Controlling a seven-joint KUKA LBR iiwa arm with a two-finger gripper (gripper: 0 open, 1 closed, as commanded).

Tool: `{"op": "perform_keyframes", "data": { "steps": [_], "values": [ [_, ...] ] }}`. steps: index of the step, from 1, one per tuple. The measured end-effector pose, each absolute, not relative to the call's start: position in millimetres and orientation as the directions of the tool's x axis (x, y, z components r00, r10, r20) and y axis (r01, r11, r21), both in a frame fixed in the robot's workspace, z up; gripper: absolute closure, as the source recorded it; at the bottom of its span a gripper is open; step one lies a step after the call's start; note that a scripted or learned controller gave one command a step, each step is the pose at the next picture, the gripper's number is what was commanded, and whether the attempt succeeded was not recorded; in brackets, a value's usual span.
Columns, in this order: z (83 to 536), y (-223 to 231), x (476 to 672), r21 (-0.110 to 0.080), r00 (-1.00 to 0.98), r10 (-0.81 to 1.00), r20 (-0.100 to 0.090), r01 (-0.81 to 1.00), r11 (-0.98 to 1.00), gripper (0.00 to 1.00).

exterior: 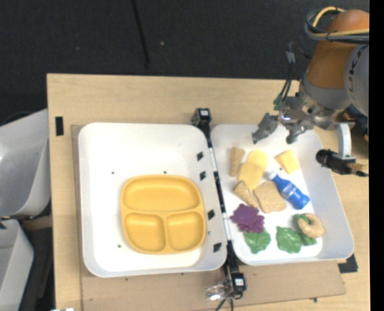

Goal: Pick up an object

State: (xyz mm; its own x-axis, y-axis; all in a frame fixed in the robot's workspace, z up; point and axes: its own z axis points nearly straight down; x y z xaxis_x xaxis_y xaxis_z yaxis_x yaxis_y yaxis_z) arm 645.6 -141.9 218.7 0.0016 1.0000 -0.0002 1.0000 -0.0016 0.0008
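Camera view puts the gripper [277, 129] above the far edge of the right bin [337, 235], its two dark fingers spread apart and holding nothing. The nearest pickable object, a yellow block [287, 162], lies just nearer the camera than the fingertips, tilted diagonally, with the blue bottle [290, 191] beyond it. Height above the bin floor is hard to judge, and the wrist is partly cut off.
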Motion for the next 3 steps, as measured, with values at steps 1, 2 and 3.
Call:
{"op": "perform_keyframes", "data": {
  "steps": [1, 2, 3],
  "values": [
    [128, -107, 592.8, -0.01, 0.001, 1.0, 0.002, 1.0, -0.001, 0.0],
    [103, -124, 539.1, 0.008, 0.002, 1.0, -0.004, 1.0, -0.002, 0.0],
    [104, -100, 508.6, 0.013, 0.007, 1.0, -0.006, 1.0, -0.007, 0.0]
  ]
}}
